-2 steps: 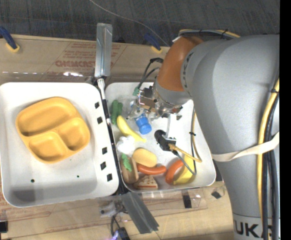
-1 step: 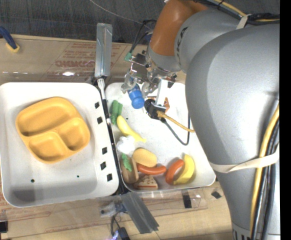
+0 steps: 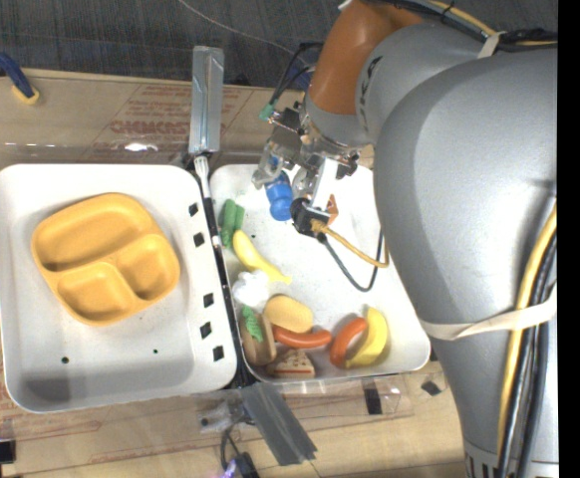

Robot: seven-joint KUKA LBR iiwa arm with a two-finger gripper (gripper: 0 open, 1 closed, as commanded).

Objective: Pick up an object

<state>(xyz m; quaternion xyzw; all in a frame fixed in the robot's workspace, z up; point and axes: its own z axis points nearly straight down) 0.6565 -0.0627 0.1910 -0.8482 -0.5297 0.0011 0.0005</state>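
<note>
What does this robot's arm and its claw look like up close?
The arm is bulky, rounded and smooth grey, with an orange band above the wrist. The gripper is a small cluster of metal and black parts, and a yellow cable loops from it.

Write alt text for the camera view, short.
A grey robot arm's gripper hangs over the right white bin with a small blue object at its tip. Toy food lies along that bin's left and lower edges, including a banana and a hot dog. The left white bin holds a yellow divided tray.
</note>
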